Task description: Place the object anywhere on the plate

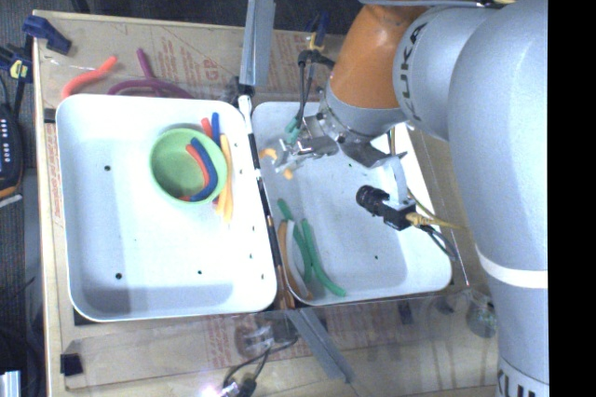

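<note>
A green plate (182, 167) lies in the left bin (121, 246), near its back right. A red curved piece (199, 155), a blue stick (216, 130) and a yellow-orange stick (225, 181) rest on the plate's right side and rim. My gripper (296, 143) hangs low over the back left corner of the right bin (391, 265). A small orange-yellow object (281, 158) sits right at the gripper's tip, and whether it is held is unclear. Two green curved pieces (312, 255) lie on the right bin's floor near its front left.
A black cable plug (372, 198) hangs from the wrist over the right bin. Behind the left bin, an orange stick (88, 76) and purple tubing (149, 88) lie on the bench. A metal bar (256, 36) stands upright between the bins at the back.
</note>
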Controlling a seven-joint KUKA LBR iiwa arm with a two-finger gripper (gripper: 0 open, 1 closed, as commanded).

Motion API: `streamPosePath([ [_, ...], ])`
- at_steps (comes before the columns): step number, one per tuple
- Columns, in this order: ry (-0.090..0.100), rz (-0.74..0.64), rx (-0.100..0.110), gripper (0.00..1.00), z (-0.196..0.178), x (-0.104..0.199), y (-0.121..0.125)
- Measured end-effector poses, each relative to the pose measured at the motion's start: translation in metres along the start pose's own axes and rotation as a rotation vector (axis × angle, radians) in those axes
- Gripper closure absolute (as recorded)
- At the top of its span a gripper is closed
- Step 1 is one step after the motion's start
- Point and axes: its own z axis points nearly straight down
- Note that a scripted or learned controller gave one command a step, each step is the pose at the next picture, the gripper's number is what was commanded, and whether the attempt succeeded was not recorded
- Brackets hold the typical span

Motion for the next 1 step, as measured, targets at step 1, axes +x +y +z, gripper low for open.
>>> streamPosePath([
  [1,0.0,0.0,0.0,0.0,0.0,-0.0001,0.0],
])
